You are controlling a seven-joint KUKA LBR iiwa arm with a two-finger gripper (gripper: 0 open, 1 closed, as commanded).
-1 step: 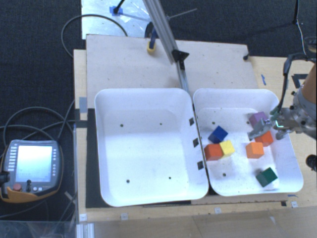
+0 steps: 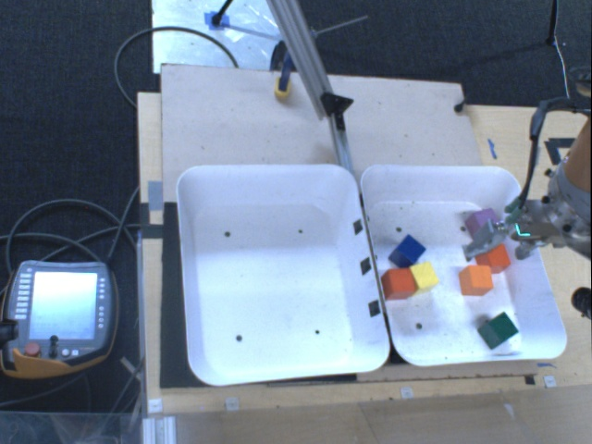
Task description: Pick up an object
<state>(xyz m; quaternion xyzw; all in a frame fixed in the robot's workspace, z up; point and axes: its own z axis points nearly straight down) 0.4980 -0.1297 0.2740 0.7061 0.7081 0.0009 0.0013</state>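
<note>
The right bin (image 2: 532, 345) holds several small blocks. A blue cube (image 2: 407, 250), a red-orange cube (image 2: 399, 283) and a yellow cube (image 2: 424, 276) cluster near its left wall. An orange cube (image 2: 475, 279) lies mid-bin and a green cube (image 2: 499, 329) sits near the front. My gripper (image 2: 487, 237) reaches in from the right and hangs low between a purple block (image 2: 479, 220) and a red-orange block (image 2: 496, 258), close to both. Nothing is visibly lifted.
The left bin (image 2: 199, 248) stands beside the right one, sharing a ridge with black tabs. A slanted metal pole (image 2: 301, 40) crosses above the back of the bench. A teach pendant (image 2: 57, 317) lies on the floor at the left.
</note>
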